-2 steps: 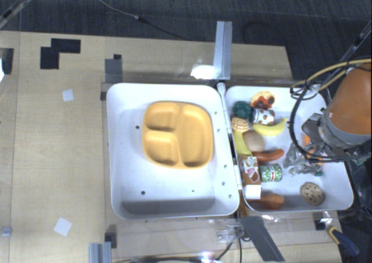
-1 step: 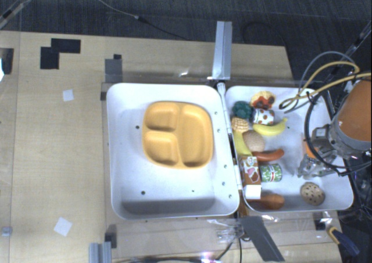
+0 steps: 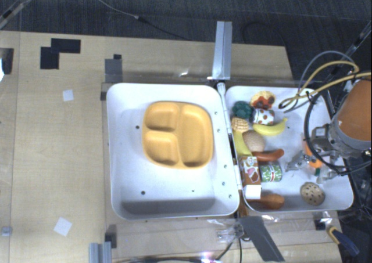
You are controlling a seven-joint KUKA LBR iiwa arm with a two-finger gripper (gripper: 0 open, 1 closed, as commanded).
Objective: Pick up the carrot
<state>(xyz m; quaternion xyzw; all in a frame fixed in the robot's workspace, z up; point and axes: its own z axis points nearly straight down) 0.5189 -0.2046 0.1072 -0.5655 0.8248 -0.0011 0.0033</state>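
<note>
Well, two white bins sat side by side on the pale wooden counter (image 3: 52,169): the left bin (image 3: 125,198) held one yellow divided tray (image 3: 177,134), the right bin (image 3: 343,198) a clutter of toy food. The carrot (image 3: 315,163) lay between the gripper (image 3: 314,166) jaws, apparently clenched on it. Can (image 3: 270,172) labels were unreadable.

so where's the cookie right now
The cookie lies in the right bin, near its front right corner in the camera view, just below the pincer and right of the green can.
</note>
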